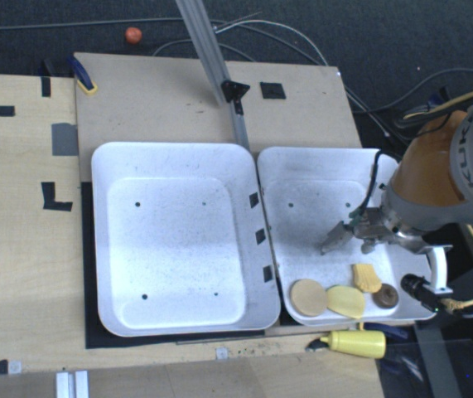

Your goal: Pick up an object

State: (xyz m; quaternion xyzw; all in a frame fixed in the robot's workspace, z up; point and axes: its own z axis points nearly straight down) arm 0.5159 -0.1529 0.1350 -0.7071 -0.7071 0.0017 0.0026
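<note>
My gripper (332, 240) hangs low over the middle of the right bin (302, 172), reaching in from the right, with its grey fingers pointing left and spread apart; nothing sits between them. Along the bin's front edge lie a tan round disc (307, 297), a pale yellow rounded piece (346, 301), a small yellow-brown chunk (366, 277) and a dark brown round piece (386, 296). These objects are below and to the right of the fingertips, apart from them.
The left bin (170, 239) stands beside the right one. A yellow-handled tool (354, 342) lies on the bench just in front of the right bin. A grey pole (207, 44) slants across the back. Cables trail at the back right.
</note>
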